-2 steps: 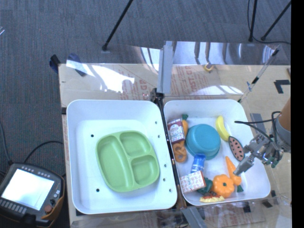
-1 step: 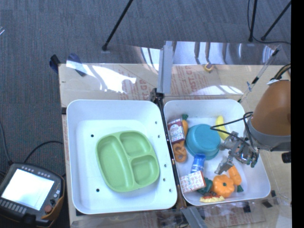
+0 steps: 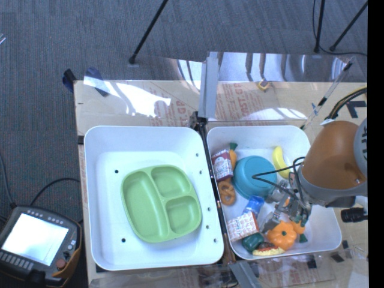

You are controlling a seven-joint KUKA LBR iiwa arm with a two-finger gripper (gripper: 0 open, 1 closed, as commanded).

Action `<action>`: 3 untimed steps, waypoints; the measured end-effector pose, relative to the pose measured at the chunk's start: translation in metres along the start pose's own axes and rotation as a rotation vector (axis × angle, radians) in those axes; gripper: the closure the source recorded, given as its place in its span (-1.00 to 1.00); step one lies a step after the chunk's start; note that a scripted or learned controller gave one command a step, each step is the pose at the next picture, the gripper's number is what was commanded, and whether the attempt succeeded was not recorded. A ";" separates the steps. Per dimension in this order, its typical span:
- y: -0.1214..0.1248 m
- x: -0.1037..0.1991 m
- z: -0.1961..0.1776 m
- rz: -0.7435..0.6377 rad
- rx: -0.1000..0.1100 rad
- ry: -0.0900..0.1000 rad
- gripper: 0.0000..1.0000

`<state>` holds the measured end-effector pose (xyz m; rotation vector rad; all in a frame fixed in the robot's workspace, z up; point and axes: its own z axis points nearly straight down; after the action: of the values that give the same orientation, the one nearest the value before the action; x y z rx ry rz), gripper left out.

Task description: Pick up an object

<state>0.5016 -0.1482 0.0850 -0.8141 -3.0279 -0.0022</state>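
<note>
The gripper (image 3: 287, 212) hangs low over the front part of the right bin (image 3: 321, 230), with its tip among the clutter there. Whether it is open or shut cannot be told, since the metal parts blur into the things beneath. Nothing can be seen held in it.

An orange pumpkin (image 3: 283, 236) lies just in front of and below the gripper, near the bin's front wall. Whether the two touch is not clear. A dark green piece (image 3: 252, 242) lies just left of the pumpkin, and a yellow and red thing (image 3: 268, 251) lies at the front edge beside both. A red and white packet (image 3: 242, 225) lies left of the gripper, with a small blue thing (image 3: 255, 204) just behind it.

Further back in the same bin sits a blue bowl (image 3: 255, 174), rim up, with a banana (image 3: 279, 159) to its right near the back wall. A pretzel (image 3: 227, 191) and a dark red packet (image 3: 222, 164) lie along the bin's left wall.

The arm (image 3: 333, 161) comes in from the right, its orange band above the bin's right side and the grey wrist angled down and leftward to the gripper. Black cables loop from the wrist across the bowl.

The left bin (image 3: 102, 143) holds a green tray (image 3: 161, 203) with three compartments. Both bins sit on the counter (image 3: 132, 104)
</note>
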 end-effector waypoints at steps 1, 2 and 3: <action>0.000 -0.001 -0.011 0.000 -0.002 -0.002 1.00; 0.062 0.000 -0.001 0.233 -0.001 -0.003 1.00; 0.140 0.020 -0.106 0.159 -0.007 -0.012 1.00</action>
<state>0.5548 -0.0173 0.1910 -1.0565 -2.9664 -0.0078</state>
